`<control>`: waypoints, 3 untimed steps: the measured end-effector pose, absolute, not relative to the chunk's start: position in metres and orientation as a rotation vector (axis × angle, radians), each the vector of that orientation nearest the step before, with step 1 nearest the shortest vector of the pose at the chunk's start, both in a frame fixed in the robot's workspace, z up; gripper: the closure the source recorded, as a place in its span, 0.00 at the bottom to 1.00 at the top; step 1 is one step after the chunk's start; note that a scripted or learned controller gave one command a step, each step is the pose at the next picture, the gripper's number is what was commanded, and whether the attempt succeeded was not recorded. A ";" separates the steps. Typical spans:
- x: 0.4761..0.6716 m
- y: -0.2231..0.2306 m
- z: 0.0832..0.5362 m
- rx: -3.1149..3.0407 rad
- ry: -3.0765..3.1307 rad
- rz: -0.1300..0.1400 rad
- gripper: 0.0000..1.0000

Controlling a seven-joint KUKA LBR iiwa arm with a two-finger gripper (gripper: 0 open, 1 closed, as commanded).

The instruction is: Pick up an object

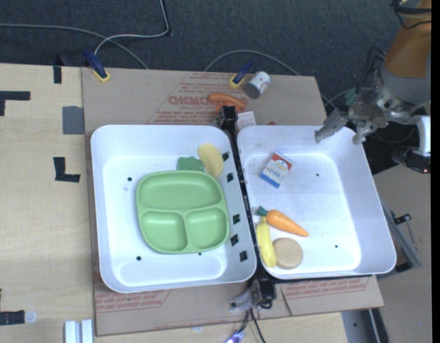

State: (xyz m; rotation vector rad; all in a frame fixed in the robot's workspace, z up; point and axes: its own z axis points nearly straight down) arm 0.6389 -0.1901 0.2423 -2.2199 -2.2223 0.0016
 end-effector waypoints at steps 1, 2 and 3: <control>0.605 -0.134 0.159 -2.217 -2.221 0.003 0.00; 0.656 -0.104 0.086 -2.220 -2.226 -0.003 0.00; 0.656 -0.104 0.095 -2.219 -2.226 0.001 1.00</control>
